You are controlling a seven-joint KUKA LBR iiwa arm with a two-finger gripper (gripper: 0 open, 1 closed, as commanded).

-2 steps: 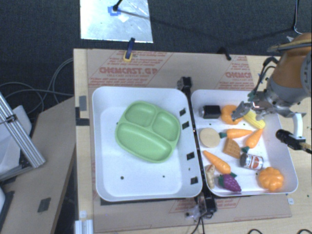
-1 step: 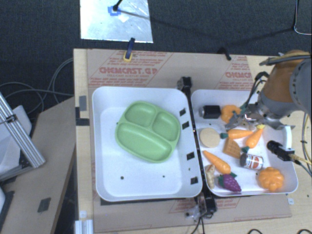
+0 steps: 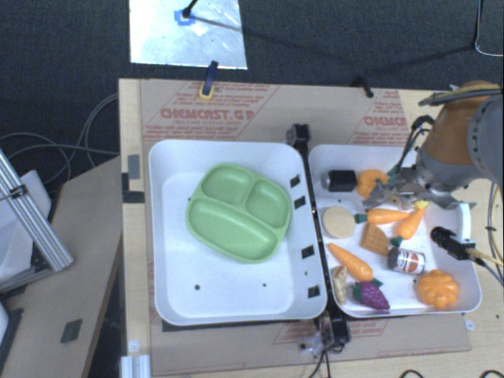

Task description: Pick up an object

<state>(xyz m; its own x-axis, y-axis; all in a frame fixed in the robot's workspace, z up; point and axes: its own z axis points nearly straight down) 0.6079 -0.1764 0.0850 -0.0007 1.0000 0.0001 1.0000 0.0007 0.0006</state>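
Toys fill the right bin [image 3: 471, 211], the likely picking stock, heaped loosely within the arm's reach. Left bin [image 3: 165, 235]: green divided plate [image 3: 239, 211], lying flat at centre. Gripper [image 3: 391, 186]: low over the far toys beside an orange piece [image 3: 368, 183]; grasp state cannot be told. Small items: pumpkin [image 3: 437, 288], carrot [image 3: 351, 261], can [image 3: 407, 260], grapes [image 3: 371, 294].

A dark blue-grey carpet [image 3: 354, 14] covers the floor at the far side and left. On it, far left of centre, lies a shiny metal sheet [image 3: 187, 22] with a patch of blue tape. A brown board [image 3: 260, 109] printed with red lettering tops the bench. At the near left stands a tan panel [image 3: 71, 274] beside a slanted aluminium rail [image 3: 31, 219]. Grey cables [image 3: 94, 124] loop across the carpet at left.
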